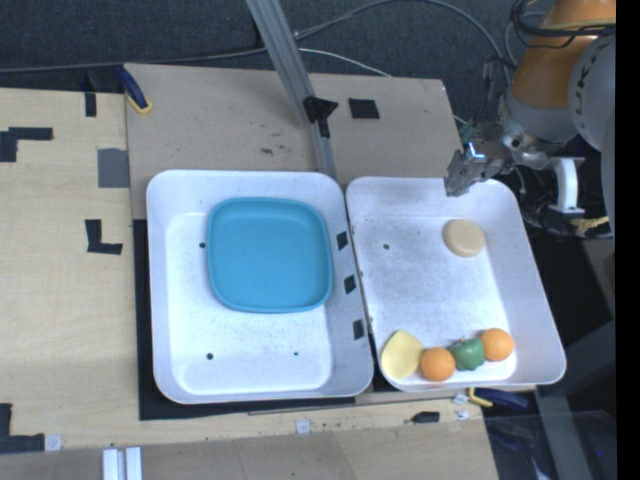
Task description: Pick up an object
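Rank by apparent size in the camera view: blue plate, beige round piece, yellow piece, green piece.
1. Blue plate, by far the largest.
2. Yellow piece and beige round piece: look about alike, so unranked.
3. Green piece, smallest; partly hidden between two orange balls, so true extent is unsure.

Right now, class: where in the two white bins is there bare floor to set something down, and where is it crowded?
Right bin: bare middle between the beige disc and the near row. Crowded near edge: yellow piece, two orange balls, green piece. Left bin: bare strip nearer than the blue plate. The claw hangs over the right bin's far rim.
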Tool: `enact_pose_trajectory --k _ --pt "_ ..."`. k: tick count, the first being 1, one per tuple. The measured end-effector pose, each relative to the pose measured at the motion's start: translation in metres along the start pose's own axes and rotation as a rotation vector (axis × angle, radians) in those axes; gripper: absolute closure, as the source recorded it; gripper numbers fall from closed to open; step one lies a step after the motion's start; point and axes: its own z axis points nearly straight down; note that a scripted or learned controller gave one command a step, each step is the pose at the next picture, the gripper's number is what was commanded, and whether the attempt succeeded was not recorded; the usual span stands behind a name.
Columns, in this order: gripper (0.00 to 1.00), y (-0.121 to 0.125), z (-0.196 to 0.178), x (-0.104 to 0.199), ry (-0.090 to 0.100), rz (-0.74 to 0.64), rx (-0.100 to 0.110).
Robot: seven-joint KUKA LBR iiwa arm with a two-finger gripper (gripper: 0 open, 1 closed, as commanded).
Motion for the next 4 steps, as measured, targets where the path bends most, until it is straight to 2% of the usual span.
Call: enact_pose_trajectory --k 1,4 --pt "1.00 0.006 -0.046 0.006 0.000 -0.001 0.000" --pt "1.00 -0.032 -0.034 0.161 0.002 -0.004 0.005"
